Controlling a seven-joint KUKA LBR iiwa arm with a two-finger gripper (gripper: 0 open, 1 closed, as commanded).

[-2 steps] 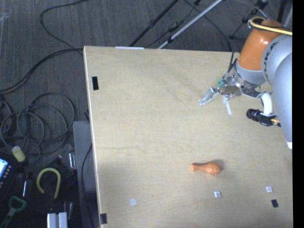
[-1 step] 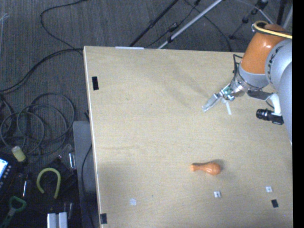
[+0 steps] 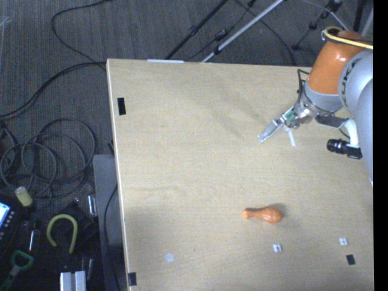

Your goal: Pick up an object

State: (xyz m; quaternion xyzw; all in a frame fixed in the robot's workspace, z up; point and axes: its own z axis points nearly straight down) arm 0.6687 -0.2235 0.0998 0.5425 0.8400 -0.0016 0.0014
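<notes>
You will find the gripper [image 3: 277, 132] over the counter [image 3: 182, 162] toward its right edge, fingers spread apart with nothing between them. The orange pear-shaped object [image 3: 264, 214] lies flat on the counter nearer the front edge, well apart from the gripper, narrow end pointing left.

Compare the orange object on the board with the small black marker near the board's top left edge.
The orange object is rounded and pear-like, tapering to a narrow neck at the view's left; the black marker is a flat little rectangle.
The orange object is bright orange and casts a slight shadow; the black marker is dark and looks flush with the surface.
The orange object lies toward the lower right, below the gripper; the black marker sits near the left edge.
Both rest on the tan board.
</notes>
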